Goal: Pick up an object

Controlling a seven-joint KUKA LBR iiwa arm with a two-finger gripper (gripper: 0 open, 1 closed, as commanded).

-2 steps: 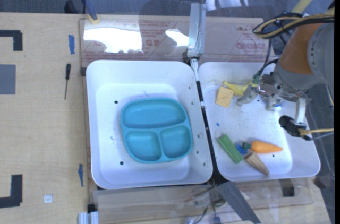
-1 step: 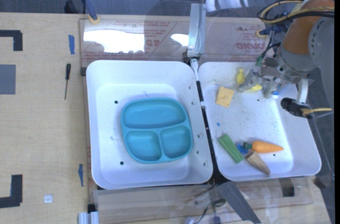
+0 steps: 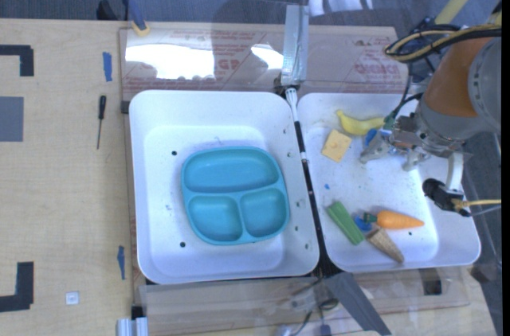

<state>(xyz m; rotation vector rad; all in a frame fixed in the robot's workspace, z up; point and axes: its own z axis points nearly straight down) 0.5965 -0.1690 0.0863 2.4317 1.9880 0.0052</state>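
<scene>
The left bin (image 3: 151, 191) holds a blue tray (image 3: 233, 193) at its middle. In the right bin (image 3: 454, 243), a cheese wedge (image 3: 336, 145) and banana (image 3: 357, 122) lie near the far edge; a green piece (image 3: 345, 221), carrot (image 3: 398, 220) and cone (image 3: 385, 244) lie by the near edge. The gripper (image 3: 392, 154) hangs spread and ungrasping just right of the cheese.

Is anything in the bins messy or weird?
Nothing looks spilled or broken. The blue tray sits flat in the left bin. The banana, cheese wedge and carrot just lie loose in the right bin.
</scene>
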